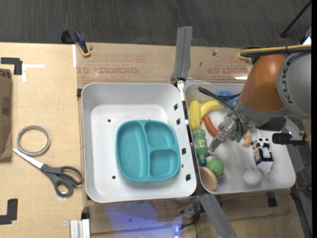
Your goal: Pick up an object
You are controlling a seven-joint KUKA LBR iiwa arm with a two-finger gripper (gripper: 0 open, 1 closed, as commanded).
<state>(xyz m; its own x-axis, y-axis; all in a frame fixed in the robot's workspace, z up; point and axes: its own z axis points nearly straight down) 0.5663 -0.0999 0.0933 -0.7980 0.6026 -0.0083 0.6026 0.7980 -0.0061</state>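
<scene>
**Arm over the right bin, above a cluster of small objects**

Two white bins sit side by side. The left bin (94,133) holds one teal divided plate (147,150) with three compartments. The right bin (277,180) holds one corn cob (195,112), one banana (214,105), one orange-red carrot-like piece (210,126), one green bottle (200,145), one green ball (215,166), one tan rounded piece (208,179), one white ball (252,176) and one black-and-white carton (263,154). On the bench to the left lie one roll of tape (33,139) and one pair of scissors (49,171).

The gripper (221,135) hangs low in the right bin; whether it is open or closed cannot be told. The green bottle lies just left of it, close against the bin's left wall, its long axis running roughly top to bottom of the view, cap end toward the top. The carrot-like piece lies just above-left of the gripper, slanting from upper left to lower right.
</scene>
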